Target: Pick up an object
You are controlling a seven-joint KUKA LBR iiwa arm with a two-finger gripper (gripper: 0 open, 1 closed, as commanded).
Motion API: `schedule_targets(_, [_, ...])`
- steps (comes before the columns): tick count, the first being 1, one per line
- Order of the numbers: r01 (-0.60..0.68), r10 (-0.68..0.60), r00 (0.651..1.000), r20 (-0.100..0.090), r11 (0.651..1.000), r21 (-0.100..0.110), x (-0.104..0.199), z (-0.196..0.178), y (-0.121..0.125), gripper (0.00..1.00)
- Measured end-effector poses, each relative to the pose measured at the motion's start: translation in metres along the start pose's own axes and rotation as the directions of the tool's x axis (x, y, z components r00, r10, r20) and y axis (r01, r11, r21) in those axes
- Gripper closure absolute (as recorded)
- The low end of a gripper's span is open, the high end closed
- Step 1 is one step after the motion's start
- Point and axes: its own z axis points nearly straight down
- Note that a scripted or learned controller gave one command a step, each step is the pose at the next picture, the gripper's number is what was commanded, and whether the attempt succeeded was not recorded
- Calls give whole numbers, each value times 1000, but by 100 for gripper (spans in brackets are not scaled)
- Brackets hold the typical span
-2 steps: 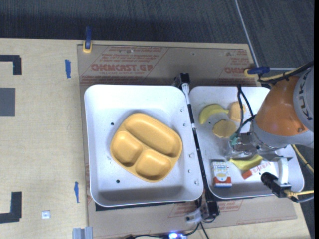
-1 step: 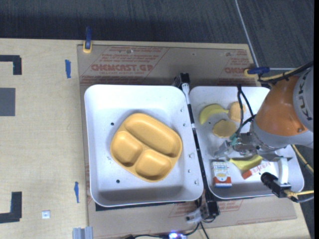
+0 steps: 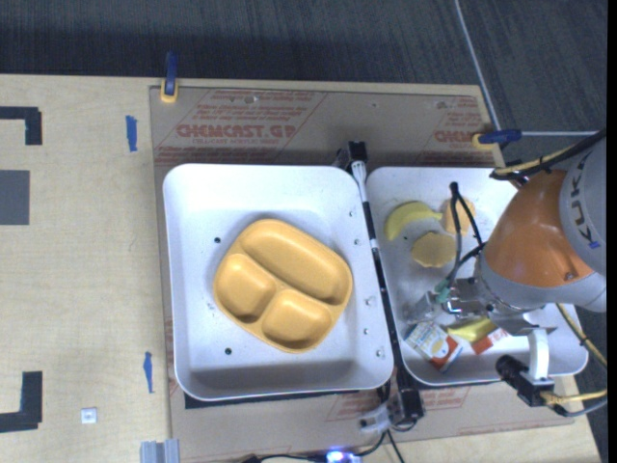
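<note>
The right bin [image 3: 386,258] holds several small items: a yellow banana-like piece [image 3: 409,219], a tan round piece [image 3: 433,249], a white and red packet [image 3: 432,343] and a yellow item [image 3: 472,330] near the front. The arm, with its orange band [image 3: 535,234], reaches down into this bin from the right. Its gripper [image 3: 453,299] hangs low over the pile in the bin's middle, just above the packet and the yellow item. The wrist hides its tips.
The left bin [image 3: 193,210] holds a large yellow three-compartment tray [image 3: 281,283], lying tilted. Both bins rest on a brown cardboard sheet [image 3: 318,123] on the wooden bench. Cables run along the right bin's front edge [image 3: 540,389].
</note>
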Motion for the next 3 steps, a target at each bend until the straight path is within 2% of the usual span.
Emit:
schedule_targets(1, [-1, 1, 1000, 2, 1000, -7, 0, -11, 2, 100])
schedule_targets(2, [2, -2, 1000, -2, 1000, 4, 79, -99, 0, 100])
schedule_targets(3, [2, -2, 1000, -2, 1000, 4, 78, -99, 0, 0])
